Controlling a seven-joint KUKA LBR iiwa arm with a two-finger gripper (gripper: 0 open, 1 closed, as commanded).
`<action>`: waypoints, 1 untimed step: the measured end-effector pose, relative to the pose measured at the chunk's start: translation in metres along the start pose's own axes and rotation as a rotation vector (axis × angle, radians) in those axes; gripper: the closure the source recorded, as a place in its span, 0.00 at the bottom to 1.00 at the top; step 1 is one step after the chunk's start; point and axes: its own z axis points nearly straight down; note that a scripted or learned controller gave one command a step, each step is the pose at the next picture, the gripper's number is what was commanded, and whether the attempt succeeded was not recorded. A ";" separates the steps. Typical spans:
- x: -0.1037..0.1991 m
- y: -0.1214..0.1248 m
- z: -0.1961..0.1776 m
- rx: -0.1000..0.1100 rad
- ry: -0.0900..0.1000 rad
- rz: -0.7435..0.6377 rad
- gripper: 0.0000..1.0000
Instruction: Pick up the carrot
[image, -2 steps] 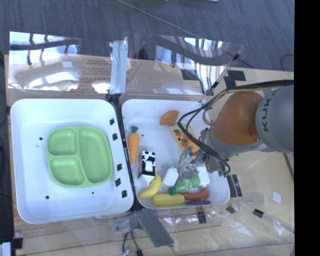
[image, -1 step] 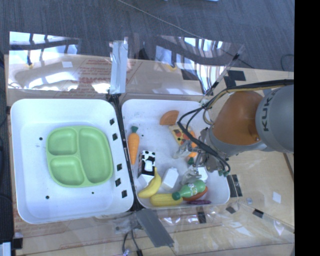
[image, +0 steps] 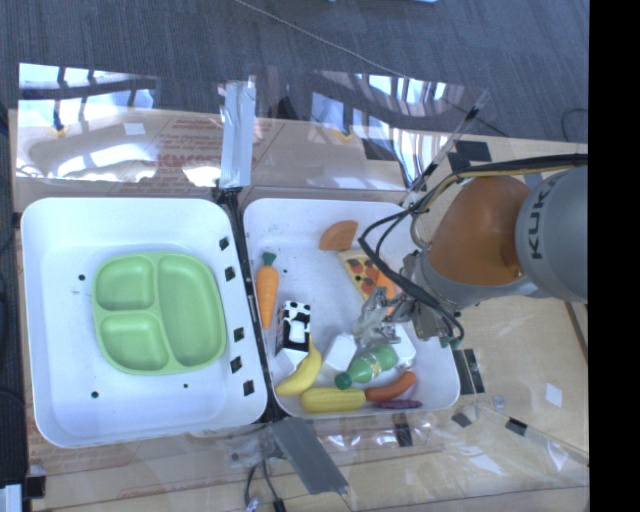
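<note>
Two shallow white bins sit side by side on the surface. One, the left white bin (image: 40, 300), holds a light green plastic plate with three compartments (image: 158, 312), lying flat near its middle. The right white bin (image: 300, 215) holds the clutter. An orange carrot with a green top (image: 266, 290) lies along that bin's left wall, green end toward the far edge, apart from the claw. Just nearer the front sit a black-and-white carton (image: 294, 328), a yellow banana (image: 303, 371) and a second yellow piece (image: 332, 399) by the front wall. An orange rounded slice (image: 339, 235) rests near the far edge, and a pizza slice with coloured toppings (image: 360, 271) lies just beside the arm. The grey arm's metal claw (image: 377, 318) hangs over the bin's right half, above a green bottle (image: 371, 364) and a red sausage-shaped piece (image: 391, 388). Whether its jaws are apart or together cannot be told.
</note>
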 end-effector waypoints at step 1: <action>-0.002 0.001 -0.002 0.000 -0.006 -0.001 0.00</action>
